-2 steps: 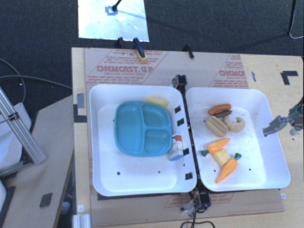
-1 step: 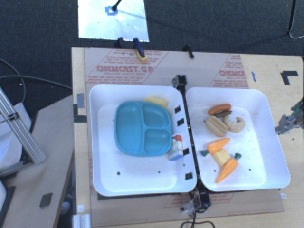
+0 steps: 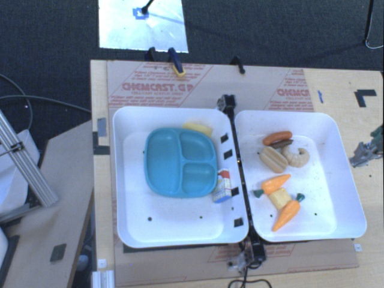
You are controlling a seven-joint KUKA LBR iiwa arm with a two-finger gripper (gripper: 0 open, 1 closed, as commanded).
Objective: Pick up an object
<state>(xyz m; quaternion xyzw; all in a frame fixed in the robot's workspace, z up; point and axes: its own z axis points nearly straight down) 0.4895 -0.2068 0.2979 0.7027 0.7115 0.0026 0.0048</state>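
Note:
The right bin (image 3: 336, 179) holds several toy foods. A reddish sausage (image 3: 277, 138) lies at the top, with a tan bun (image 3: 273, 159) and a pale curled piece (image 3: 297, 156) just below it. Lower down are an orange carrot (image 3: 276, 183), a yellow chunk (image 3: 279, 198) and a second carrot (image 3: 286, 213). My gripper (image 3: 365, 152) pokes in at the far right edge, outside the right bin's rim and above the bench, apart from all the objects.
In the left bin (image 3: 135, 215) a blue compartment plate (image 3: 181, 162) lies with a yellow item (image 3: 198, 128) at its far edge and a small labelled tube (image 3: 222, 186) at its near right corner. Black clips line the divider (image 3: 235, 161) between the bins.

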